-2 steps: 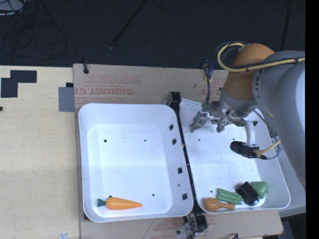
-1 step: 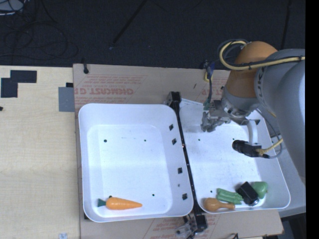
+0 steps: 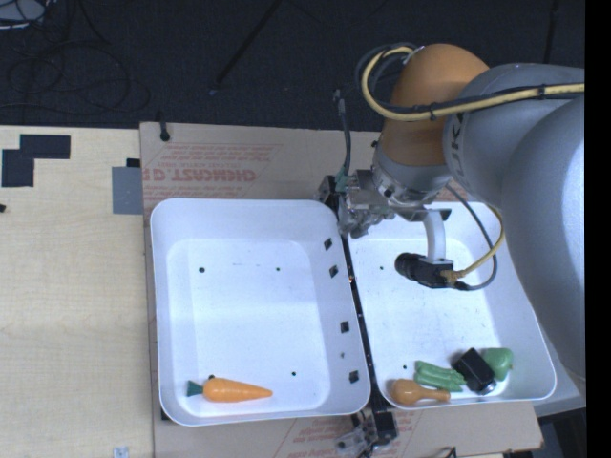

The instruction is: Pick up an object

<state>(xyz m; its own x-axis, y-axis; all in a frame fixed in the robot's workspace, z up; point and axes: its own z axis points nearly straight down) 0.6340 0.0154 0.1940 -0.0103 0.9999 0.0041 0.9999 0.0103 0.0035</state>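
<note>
Arm: the grey arm (image 3: 516,151) with its orange band (image 3: 434,84) came in from the right of the frame and hung over the upper part of the right bin (image 3: 535,351).
Gripper: the gripper (image 3: 358,213) sat near the middle of the frame, above the seam between the two bins at their far end; whether it was apart or together could not be told, and nothing was seen in it.
Left bin: the left bin (image 3: 181,227) held a toy carrot (image 3: 234,390) lying flat in its lower left corner, green top pointing left.
Right bin, lower edge: a small heap lay at the lower right of the frame, with a tan pear-shaped toy (image 3: 415,392), a green pod (image 3: 437,376), a black block (image 3: 474,368) and a green piece (image 3: 498,359) close together, touching or nearly so.
Right bin, middle: a dark cylinder (image 3: 425,269) on a cable hung below the wrist.
Base: both bins stood on a cardboard sheet (image 3: 239,160) on the pale bench (image 3: 67,294).
</note>
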